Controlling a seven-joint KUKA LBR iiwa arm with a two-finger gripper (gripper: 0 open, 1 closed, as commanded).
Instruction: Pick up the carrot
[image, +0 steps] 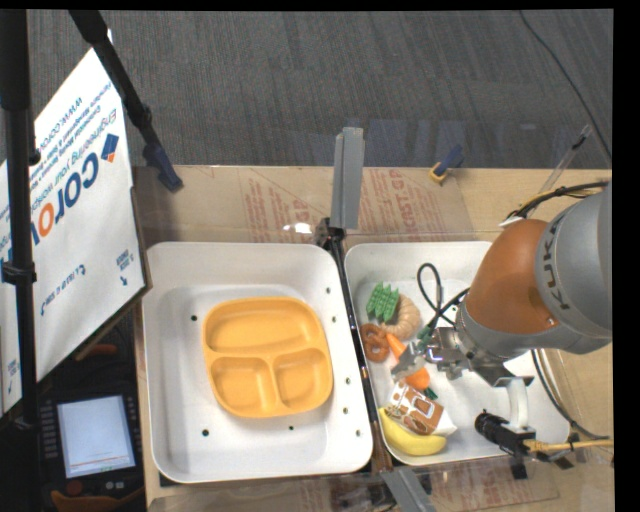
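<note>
Arm: grey KUKA arm with an orange band (512, 290), entering from the right of the frame and bent low over the right shallow white plastic bin (470, 258).
Left bin: shallow white plastic bin (170, 390) at centre-left, bearing an orange three-compartment plastic tray (268, 355).
Gripper: two-finger gripper (435, 352) at lower right of centre, down among the toy food; whether it is parted or closed cannot be told.
Carrot: small orange toy carrot (419, 379), just below and slightly left of the gripper, near or touching it.
Clutter: pale bagel with green leafy toy (392, 310), brown pretzel (376, 342), printed snack packet (414, 408), yellow banana (412, 441), all crowding the carrot.
Risk: likely a missed or glancing grasp, since the neighbours are packed tight; the packet or pretzel could be pinched instead.
</note>
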